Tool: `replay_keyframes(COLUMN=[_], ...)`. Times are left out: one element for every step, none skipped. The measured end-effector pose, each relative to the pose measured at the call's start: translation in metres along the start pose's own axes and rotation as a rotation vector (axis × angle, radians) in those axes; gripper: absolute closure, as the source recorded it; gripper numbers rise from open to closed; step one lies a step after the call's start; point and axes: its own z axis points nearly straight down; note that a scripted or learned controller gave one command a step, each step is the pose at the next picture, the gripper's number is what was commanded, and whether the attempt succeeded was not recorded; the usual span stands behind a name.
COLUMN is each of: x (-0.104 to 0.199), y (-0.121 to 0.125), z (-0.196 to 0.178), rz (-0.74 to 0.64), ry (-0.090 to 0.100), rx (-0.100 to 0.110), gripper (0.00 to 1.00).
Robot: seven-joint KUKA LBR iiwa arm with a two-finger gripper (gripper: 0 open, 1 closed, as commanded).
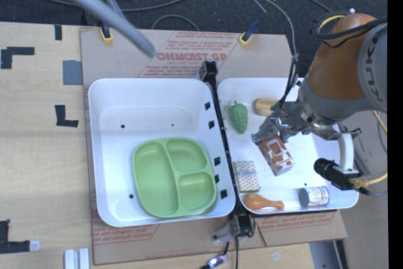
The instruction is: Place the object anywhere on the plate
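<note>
Here is the light green plastic plate with three compartments (175, 177), lying flat in the left white bin (104, 135), toward that bin's near edge, and nothing rests on it. Everything else is measured from that plate. To its right, across the black divider, sits the right white bin (302, 164) with the loose things. The grey arm with the orange band (340, 66) reaches in from the far right of the plate, and its gripper (272, 132) hangs low over the right bin, right of the plate's upper compartments. Directly at the gripper tip lies a small red-and-white printed box (277, 155), tilted on a diagonal; it looks to be touching or just under the fingers, but whether the fingers are apart or closed on it cannot be told from this angle. Closest to the plate's right rim is a small pale patterned square packet (246, 176). Beyond the plate's upper right corner stands a dark green bumpy vegetable-shaped toy (238, 116). Further right of that, a tan rounded piece (264, 106) peeks out beside the gripper. Off the plate's lower right corner lies a tan pear-shaped toy (263, 202), and further right, a small grey-and-white can on its side (313, 196). Both bins sit on a brown cardboard sheet (182, 57) on the tabletop.
</note>
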Motion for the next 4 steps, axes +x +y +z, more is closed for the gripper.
replay_keyframes(x=[0.053, 0.107, 0.164, 0.172], y=[0.005, -0.002, 0.007, 0.003], z=[-0.002, 0.017, 0.031, 0.030], rz=[-0.002, -0.001, -0.002, 0.002], ry=[0.001, 0.000, -0.001, -0.001], rx=[0.000, 0.002, 0.001, 0.002], gripper=[1.00, 1.00, 1.00, 1.00])
